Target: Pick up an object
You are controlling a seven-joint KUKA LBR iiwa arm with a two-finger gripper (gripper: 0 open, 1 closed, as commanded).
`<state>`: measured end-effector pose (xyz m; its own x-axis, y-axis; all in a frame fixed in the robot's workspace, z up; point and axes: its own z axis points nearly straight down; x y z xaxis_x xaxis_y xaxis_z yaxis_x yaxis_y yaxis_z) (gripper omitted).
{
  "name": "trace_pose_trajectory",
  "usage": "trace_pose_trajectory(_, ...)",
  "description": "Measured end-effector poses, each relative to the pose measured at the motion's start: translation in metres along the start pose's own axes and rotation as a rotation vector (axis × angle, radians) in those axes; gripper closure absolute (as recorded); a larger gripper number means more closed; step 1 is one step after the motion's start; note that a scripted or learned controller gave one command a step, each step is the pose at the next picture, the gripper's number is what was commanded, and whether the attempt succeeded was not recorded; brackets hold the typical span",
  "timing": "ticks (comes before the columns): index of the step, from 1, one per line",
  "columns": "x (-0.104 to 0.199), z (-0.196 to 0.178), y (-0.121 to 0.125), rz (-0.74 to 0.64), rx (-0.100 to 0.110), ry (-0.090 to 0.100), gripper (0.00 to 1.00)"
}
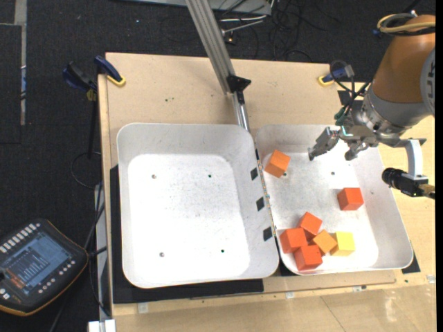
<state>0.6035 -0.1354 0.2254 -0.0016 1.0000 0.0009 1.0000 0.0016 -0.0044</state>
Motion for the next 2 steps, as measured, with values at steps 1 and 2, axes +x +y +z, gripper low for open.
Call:
trace_pose_trajectory(1,0.000,-0.002,0.000,0.000,-0.003,-0.001,0.00)
trace_pose_trajectory(2,-0.003,0.061,0.002,0.002,0.002,0.000,0.00)
